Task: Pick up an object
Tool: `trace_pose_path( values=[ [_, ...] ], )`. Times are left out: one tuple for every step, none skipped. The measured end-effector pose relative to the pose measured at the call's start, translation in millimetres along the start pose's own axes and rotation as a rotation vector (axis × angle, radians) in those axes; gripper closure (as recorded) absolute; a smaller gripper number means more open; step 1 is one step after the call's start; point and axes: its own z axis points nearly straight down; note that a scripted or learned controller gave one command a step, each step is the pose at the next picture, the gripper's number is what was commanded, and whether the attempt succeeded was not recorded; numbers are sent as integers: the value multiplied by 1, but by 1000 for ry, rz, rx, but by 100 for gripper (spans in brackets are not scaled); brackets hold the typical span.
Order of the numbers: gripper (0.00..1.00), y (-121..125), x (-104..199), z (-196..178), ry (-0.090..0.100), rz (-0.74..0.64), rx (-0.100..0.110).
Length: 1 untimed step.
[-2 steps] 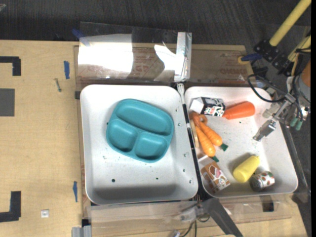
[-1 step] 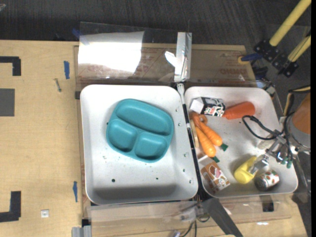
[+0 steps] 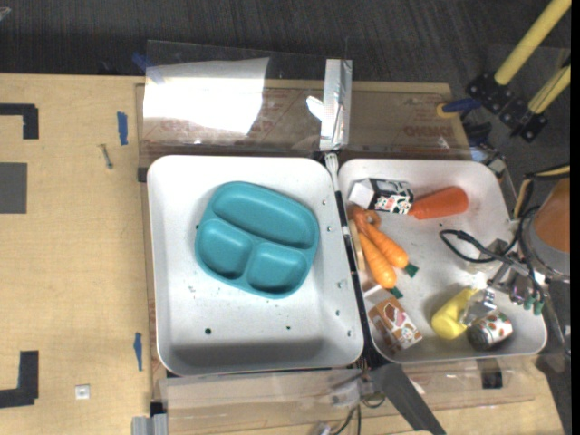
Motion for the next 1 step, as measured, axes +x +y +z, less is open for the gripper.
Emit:
trace_pose_path(
  values=[
    [0,2,-18,2,15,-165,-9]
  ],
)
